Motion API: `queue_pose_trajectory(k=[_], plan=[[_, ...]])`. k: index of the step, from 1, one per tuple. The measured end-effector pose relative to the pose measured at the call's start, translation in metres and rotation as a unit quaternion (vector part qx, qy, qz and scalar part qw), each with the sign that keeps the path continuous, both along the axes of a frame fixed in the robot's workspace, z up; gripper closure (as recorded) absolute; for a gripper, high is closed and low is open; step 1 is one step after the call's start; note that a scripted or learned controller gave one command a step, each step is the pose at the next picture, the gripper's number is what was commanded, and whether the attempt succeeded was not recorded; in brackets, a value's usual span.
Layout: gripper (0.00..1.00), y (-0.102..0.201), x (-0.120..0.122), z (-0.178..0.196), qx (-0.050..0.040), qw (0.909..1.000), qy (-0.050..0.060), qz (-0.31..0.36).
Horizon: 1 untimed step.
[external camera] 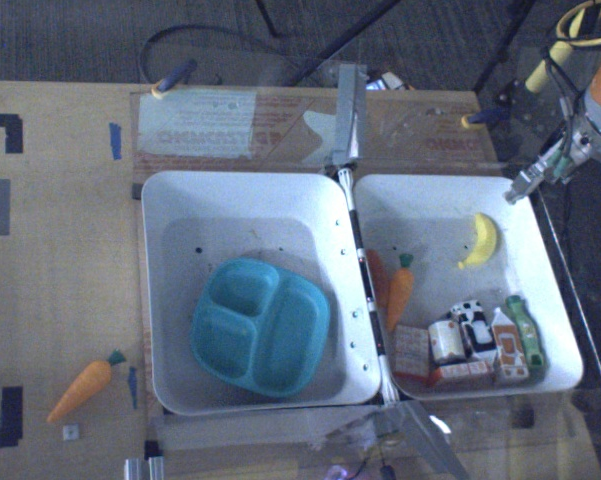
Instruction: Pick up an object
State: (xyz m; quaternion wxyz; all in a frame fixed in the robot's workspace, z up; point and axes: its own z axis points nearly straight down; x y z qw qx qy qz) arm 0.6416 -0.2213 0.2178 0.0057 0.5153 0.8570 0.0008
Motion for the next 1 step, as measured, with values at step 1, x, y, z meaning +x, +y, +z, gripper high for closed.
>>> queue_pose_trajectory(k=[1], plan=[[1.0,-0.0021,0.0258,0.0007,0.0011,1.0,0.002,-0.003]])
